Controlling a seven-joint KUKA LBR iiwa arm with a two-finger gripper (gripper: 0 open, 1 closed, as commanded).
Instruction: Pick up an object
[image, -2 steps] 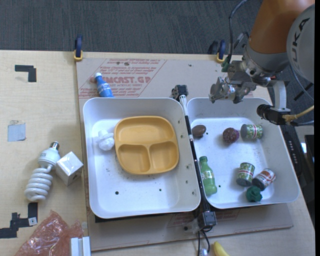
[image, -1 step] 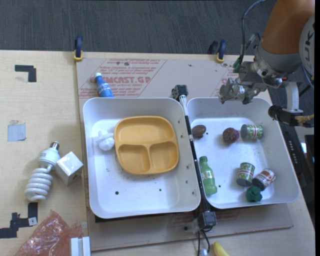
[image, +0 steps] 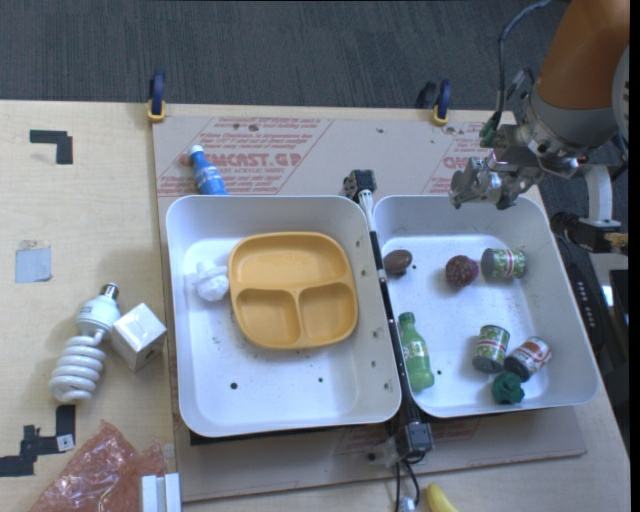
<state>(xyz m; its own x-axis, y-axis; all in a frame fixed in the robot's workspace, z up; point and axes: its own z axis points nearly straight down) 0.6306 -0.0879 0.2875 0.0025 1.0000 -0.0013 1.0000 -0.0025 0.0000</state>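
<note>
The end effector (image: 484, 187) hangs over the far rim of the right bin (image: 566, 395), below the orange-banded arm (image: 580, 60) that comes in from the right. Its fingers appear spread, with a gap between them and nothing pinched.

All candidate objects lie nearer the camera than the end effector, inside the right bin. Closest, just below it, sit a dark red ball (image: 461, 270) and a green-labelled can (image: 503, 263), side by side and close together. To the left of these, near the divider between the bins, rests a brown lump (image: 397, 262). Further below the end effector and to its left, a green bottle (image: 414, 350) lies lengthwise beside the divider. Well below, almost straight down from the end effector, a second green can (image: 490, 347) lies next to a red-and-white can (image: 529, 356), with a dark green lump (image: 507, 389) touching or just beside them.

Far to the left of the end effector, the left bin (image: 200, 400) holds a yellow divided tray (image: 292, 287) with a white crumpled thing (image: 211, 284) at its left edge. On the board beyond that bin lies a blue bottle (image: 208, 172). On the bench further left rest a spiral bulb (image: 84, 345) and a white cube (image: 139, 335), just beside each other.
</note>
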